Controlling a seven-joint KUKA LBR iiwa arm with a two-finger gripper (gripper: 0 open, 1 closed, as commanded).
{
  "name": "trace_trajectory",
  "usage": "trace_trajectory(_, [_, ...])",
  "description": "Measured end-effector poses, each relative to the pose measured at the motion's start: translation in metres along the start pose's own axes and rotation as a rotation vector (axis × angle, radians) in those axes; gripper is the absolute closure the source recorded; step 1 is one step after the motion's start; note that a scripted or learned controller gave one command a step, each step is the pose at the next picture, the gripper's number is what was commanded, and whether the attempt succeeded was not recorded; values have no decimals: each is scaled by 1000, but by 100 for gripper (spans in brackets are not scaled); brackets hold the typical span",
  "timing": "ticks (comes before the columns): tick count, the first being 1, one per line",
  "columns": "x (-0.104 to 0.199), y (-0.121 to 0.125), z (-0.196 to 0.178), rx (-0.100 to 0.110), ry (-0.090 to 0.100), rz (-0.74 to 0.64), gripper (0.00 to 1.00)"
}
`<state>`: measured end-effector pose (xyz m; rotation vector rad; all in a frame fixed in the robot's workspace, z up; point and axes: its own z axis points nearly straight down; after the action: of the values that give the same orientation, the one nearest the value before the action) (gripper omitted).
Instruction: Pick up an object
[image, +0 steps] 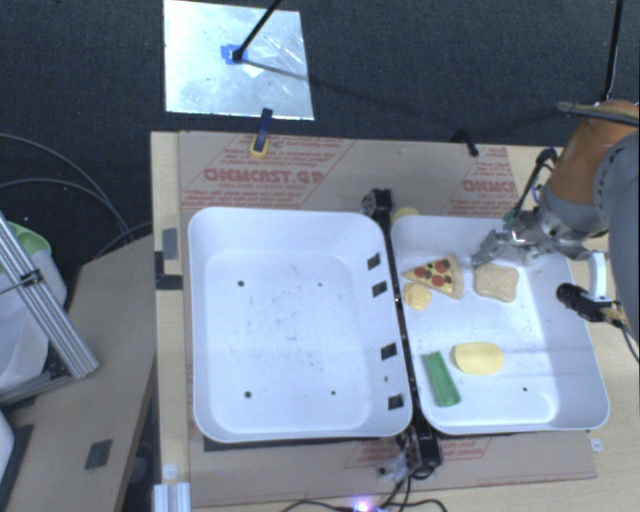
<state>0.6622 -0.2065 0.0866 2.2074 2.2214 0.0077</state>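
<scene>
On the bench, the left bin sits beside the right bin. In the right bin lie a pizza slice, a small yellow piece, a green stick, a yellow oval and a tan toast piece. The claw hovers just above the toast; whether it is apart or together cannot be told.

From my remote station, I saw the arm as a thick, rounded grey body with a broad orange band above the wrist. A thin black cable ran along its side. The end effector was pale metallic grey, angular and shiny. A black fitting projected from a white piece below.
</scene>
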Motion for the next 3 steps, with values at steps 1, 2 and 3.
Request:
trace_trajectory(1, [1, 6, 1, 14, 5, 2, 0])
trace_trajectory(2, [0, -61, 2, 14, 4, 7, 0])
trace_trajectory(3, [1, 8, 1, 14, 5, 2, 0])
